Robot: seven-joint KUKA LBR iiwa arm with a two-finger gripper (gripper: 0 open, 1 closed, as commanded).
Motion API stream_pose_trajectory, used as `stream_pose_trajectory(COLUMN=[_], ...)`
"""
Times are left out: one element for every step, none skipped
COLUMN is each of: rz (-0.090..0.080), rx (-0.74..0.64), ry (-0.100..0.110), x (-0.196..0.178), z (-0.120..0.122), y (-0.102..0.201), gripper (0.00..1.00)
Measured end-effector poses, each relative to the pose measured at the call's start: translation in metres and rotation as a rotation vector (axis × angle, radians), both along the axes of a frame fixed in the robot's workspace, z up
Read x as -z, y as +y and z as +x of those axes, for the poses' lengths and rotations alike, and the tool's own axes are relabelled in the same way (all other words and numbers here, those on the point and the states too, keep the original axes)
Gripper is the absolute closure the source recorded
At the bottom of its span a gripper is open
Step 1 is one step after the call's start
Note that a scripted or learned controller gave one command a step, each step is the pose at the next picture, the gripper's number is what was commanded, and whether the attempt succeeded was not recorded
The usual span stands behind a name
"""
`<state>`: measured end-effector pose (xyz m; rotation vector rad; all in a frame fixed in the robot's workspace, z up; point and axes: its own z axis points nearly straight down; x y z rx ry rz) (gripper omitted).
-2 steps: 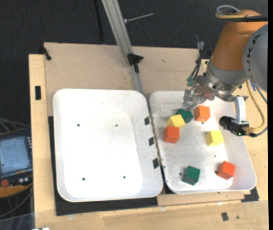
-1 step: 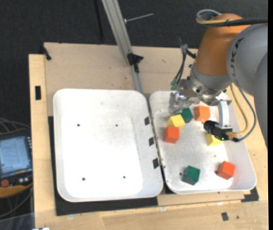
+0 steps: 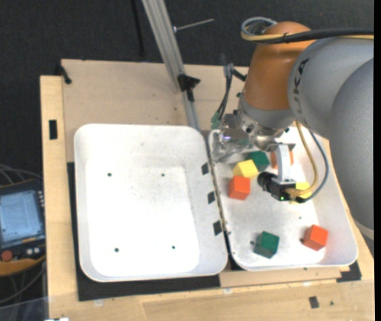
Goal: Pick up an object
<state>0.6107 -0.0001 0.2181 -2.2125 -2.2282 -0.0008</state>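
Blocks are cube-like — no clear long axis. Tool (image 3: 254,142) sits low over the right bin (image 3: 337,212); can't tell its state. Yellow block (image 3: 246,168) just below the tool, green one (image 3: 259,159) touching it, orange block (image 3: 239,187) under that. Another green block (image 3: 266,244) and orange block (image 3: 315,237) lie well apart — near the front wall.

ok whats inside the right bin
The right bin holds a yellow block, two orange blocks and two green ones. The arm covers its far end.
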Motion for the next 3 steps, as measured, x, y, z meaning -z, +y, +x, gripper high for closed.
stream_pose_trajectory(rz=[0.0, -0.001, -0.001], rx=[-0.001, 0.0, 0.005], ry=[-0.004, 0.001, 0.0], x=[-0.02, -0.009, -0.01], z=[-0.002, -0.013, -0.012], y=[0.051, 0.099, 0.097], gripper=[1.0, 1.0, 0.0])
